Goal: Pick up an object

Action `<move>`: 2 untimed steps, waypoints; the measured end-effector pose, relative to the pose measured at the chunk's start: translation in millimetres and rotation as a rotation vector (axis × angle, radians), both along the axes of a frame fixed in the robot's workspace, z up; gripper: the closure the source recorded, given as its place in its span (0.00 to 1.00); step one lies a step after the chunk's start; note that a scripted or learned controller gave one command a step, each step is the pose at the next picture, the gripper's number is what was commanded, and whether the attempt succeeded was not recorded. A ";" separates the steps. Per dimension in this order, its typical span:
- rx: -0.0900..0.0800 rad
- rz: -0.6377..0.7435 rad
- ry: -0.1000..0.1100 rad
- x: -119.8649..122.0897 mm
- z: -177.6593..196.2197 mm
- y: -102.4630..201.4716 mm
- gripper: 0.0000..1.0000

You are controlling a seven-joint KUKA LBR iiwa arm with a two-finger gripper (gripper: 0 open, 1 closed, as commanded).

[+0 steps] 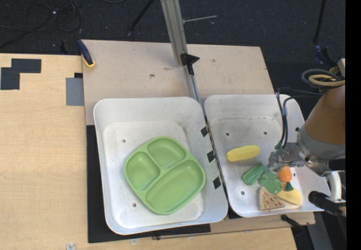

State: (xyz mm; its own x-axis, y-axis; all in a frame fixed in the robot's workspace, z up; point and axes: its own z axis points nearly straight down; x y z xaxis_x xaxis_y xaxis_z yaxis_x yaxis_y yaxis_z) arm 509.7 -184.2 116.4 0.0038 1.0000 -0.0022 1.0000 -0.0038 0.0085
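Just left of the pincer (pixel 280 159) lies a yellow corn cob (pixel 243 153), plump and smooth; the pincer's state I cannot tell.

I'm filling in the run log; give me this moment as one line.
tool: low over right bin | nearest: green piece, orange piece | yellow corn: untouched | green plate: left bin

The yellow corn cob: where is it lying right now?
The yellow corn cob lies in the right bin, near its middle, just above the green toy pieces and left of the gripper.
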 end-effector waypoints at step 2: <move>0.002 0.006 0.006 -8.8 91.9 7.8 1.00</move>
State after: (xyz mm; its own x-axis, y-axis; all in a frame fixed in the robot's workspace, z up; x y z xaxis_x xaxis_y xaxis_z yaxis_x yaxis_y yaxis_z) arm 500.8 -176.4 208.3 -0.0022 1.0000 -0.0004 1.0000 0.0022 0.0023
